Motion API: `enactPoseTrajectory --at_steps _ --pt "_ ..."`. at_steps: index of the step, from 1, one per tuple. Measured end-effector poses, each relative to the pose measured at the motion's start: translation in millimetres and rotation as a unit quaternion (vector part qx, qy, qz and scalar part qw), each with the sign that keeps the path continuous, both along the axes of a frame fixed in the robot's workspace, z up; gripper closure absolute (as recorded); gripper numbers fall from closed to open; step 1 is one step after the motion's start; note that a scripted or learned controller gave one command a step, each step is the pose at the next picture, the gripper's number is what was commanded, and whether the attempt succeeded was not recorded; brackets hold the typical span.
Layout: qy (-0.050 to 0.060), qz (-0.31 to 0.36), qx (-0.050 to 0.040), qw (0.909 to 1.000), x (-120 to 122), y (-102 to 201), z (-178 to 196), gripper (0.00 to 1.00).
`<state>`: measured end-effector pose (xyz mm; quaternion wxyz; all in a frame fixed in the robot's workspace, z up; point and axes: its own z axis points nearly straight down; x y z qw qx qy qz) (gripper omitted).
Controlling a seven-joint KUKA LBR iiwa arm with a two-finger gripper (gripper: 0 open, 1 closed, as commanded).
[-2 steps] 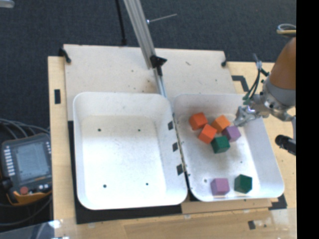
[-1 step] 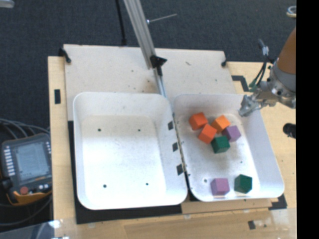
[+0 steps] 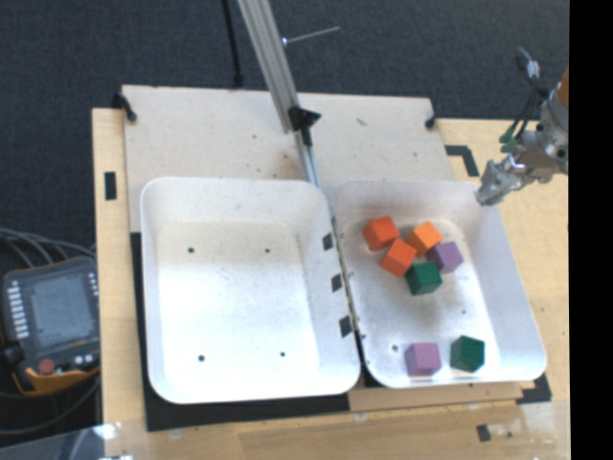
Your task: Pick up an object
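Observation:
Several small blocks lie in the right bin (image 3: 508, 286). Three orange blocks (image 3: 380, 231), (image 3: 399, 256), (image 3: 426, 236) cluster near its middle with a purple block (image 3: 446, 255) and a green block (image 3: 423, 278). Near the front rim sit another purple block (image 3: 421, 358) and a green block (image 3: 467, 353). My gripper (image 3: 493, 186) hangs at the bin's far right corner, above the rim and well apart from the blocks. Nothing shows between its fingers.
The left bin (image 3: 239, 290) adjoins the right one. A slanted metal pole (image 3: 273, 60) rises from the back between the bins. A teach pendant (image 3: 53, 319) rests off the bench at the left.

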<state>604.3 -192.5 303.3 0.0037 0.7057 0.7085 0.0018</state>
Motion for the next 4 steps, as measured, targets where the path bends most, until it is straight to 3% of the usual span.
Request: enactPoseTrajectory --at_steps 4 --pt "0.006 0.001 0.0023 1.0000 1.2 192.2 -7.8 1.00"
